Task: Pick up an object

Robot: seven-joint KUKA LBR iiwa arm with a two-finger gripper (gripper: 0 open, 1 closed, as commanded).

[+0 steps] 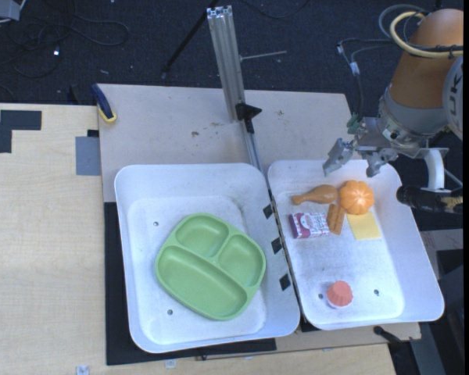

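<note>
**Gripper empty over right bin**

You've got the gripper (pixel 354 159) spread wide, holding nothing, above the right bin's (pixel 422 287) far rim. The round orange (pixel 357 197) sits just below it, touching a flat yellow slice (pixel 364 226).

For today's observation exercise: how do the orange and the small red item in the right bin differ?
The orange is larger than the red item, and orange rather than pinkish red. The orange sits at the bin's far end, crowded against other food items; the red item lies alone near the front edge. Both look rounded and rest in the right bin.
</note>
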